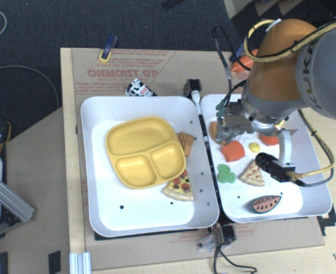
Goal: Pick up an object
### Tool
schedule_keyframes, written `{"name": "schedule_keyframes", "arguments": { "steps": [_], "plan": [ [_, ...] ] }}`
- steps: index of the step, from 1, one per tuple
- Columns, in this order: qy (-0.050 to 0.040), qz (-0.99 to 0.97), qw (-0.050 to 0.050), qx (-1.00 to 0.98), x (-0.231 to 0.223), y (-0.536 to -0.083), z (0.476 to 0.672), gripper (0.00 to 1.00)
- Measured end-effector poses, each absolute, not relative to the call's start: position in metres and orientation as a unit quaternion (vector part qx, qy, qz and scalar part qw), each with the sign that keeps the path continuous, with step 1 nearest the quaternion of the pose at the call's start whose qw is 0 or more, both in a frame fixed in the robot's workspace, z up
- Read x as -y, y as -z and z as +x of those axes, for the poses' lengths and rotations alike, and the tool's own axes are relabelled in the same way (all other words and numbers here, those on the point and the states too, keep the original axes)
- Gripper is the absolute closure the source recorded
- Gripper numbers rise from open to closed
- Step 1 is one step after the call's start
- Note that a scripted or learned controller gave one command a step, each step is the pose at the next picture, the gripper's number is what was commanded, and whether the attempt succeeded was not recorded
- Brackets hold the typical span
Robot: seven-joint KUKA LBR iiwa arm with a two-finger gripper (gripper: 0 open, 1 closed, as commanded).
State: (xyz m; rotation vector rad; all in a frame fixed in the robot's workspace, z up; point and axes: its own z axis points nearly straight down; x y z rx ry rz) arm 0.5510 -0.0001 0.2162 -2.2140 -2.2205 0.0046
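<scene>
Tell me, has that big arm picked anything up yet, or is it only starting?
Nothing looks lifted so far. The gripper hangs low in the right bin, just above the orange-red toy. The pizza slice, watermelon slice and green piece all lie on the bin floor. The grab and lift are left.

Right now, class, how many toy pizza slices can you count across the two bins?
2. One pizza slice lies in the left bin, below the yellow tray. The other slice lies in the right bin. The arm may hide more.
</scene>
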Motion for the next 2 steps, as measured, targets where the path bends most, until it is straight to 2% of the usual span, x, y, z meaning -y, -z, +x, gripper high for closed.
{"name": "schedule_keyframes", "arguments": {
  "steps": [1,2],
  "plan": [
    [0.0012,-0.707,-0.001,0.707,0.0086,-0.2355,0.5542,1.0],
    [0.0008,-0.707,-0.001,0.708,0.0048,-0.2314,0.5621,1.0]
  ]
}}
